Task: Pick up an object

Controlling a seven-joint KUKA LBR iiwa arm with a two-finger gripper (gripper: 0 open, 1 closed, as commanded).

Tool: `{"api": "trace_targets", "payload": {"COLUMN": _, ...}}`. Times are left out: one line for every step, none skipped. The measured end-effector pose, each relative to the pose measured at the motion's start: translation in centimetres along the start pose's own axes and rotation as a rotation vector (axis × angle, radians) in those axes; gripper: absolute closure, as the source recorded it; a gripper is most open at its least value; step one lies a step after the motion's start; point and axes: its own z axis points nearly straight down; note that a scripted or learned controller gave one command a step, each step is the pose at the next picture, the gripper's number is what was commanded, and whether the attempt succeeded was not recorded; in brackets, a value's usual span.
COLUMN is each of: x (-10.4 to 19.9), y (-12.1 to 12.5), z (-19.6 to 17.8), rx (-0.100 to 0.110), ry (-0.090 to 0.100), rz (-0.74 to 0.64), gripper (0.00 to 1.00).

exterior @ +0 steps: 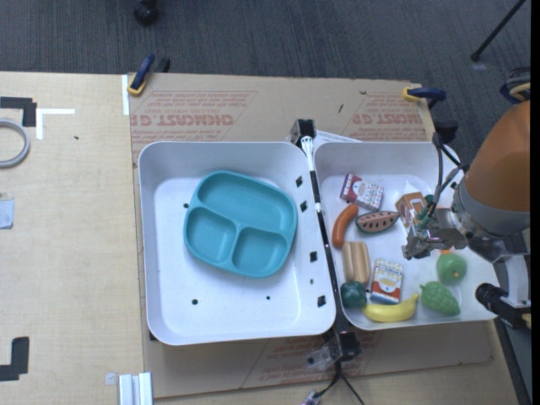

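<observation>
Gripper (419, 245) hangs low over the right bin (384, 152), among toy foods: a green apple (452, 267) just beside it, a watermelon slice (376, 221) to its left; whether its fingers are open or closed I cannot tell. Teal divided plate (241, 224) lies in the left bin (160, 260)

We see the arm (504, 171), a broad rounded orange band above a grey wrist collar. Below sits the gripper (419, 245), dark grey metal, compact and blocky. Black cables loop off its twelve o'clock side, with small coloured wires alongside.
</observation>
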Motion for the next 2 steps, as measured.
{"api": "trace_targets", "payload": {"x": -2.3, "y": 4.9, "z": 4.9, "rx": -0.001, "ry": 0.0, "rz": 0.031, "gripper": 0.0}}
{"api": "trace_targets", "payload": {"x": -7.9, "y": 1.6, "z": 10.2, "rx": -0.001, "ry": 0.0, "rz": -0.033, "gripper": 0.0}}
